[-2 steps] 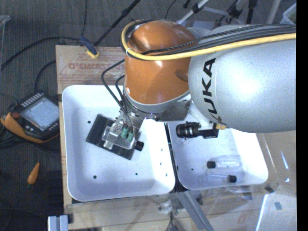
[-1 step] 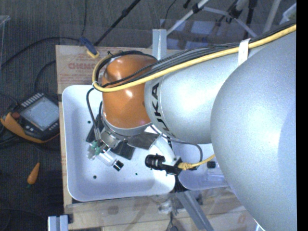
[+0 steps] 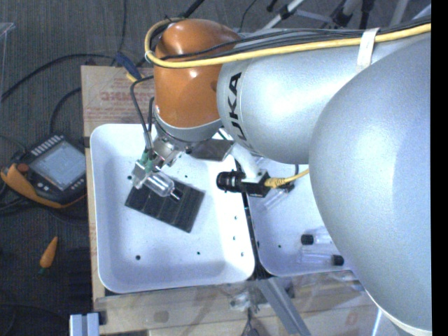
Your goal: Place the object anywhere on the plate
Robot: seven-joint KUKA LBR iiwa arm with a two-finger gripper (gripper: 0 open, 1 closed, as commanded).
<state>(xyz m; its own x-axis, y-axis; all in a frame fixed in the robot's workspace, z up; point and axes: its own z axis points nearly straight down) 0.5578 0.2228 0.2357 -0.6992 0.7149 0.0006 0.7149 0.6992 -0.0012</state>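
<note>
A dark, flat rectangular plate (image 3: 168,207) lies tilted in the middle of the left white bin (image 3: 112,257). The gripper (image 3: 152,178) hangs from the orange-banded wrist and sits low over the plate's upper left corner, where a shiny metal part touches or nearly touches the plate. The wrist hides what is under it, and I cannot make out anything between the gripper's tips. Two clear pieces with black ends (image 3: 320,241) lie in the right bin (image 3: 280,261), partly behind the arm.
The big grey arm covers most of the right bin and the top right of the view. A black cylinder with a yellow cable (image 3: 234,181) juts out over the wall between the bins. A handheld pendant (image 3: 54,170) and an orange item (image 3: 47,253) lie on the floor at the left.
</note>
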